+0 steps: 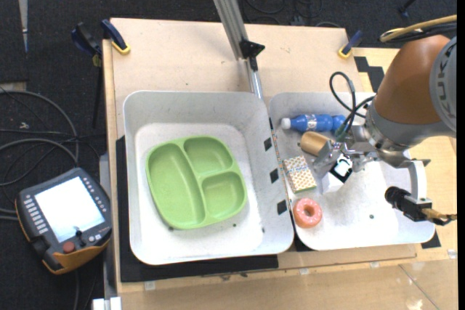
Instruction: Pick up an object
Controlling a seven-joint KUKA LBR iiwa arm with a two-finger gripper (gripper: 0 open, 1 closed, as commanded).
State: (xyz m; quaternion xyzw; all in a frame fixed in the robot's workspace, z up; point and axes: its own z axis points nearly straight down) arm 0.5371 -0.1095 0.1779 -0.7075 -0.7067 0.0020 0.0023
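Status from my side, landmark is the right-hand shallow white plastic bin (378, 229).

My grey arm with the orange band (414, 94) reaches in over that bin's right half and far edge. West of the bin sits its twin, the left white bin (134, 120), holding a green moulded plastic divided plate (196, 181); not my target area as far as I can judge.

Inside the right bin, all in its left half: a clear plastic bottle with blue cap and label (312, 123) lying flat along the far wall; a tan cylindrical object (314, 143), possibly a small can, just nearer than the bottle; a small speckled, patterned square pad (298, 172) near the left wall; a pink ring-shaped doughnut toy (308, 212) at the near-left corner.

My gripper (338, 165) is low over the bin's middle, just beside the tan cylinder and the patterned pad. Finger state: cannot tell, the wrist hardware and cables clutter it.

Progress: nothing lifted that I can see. All four objects look to be resting on the bin floor. Pick not yet done; grasp and lift remain.
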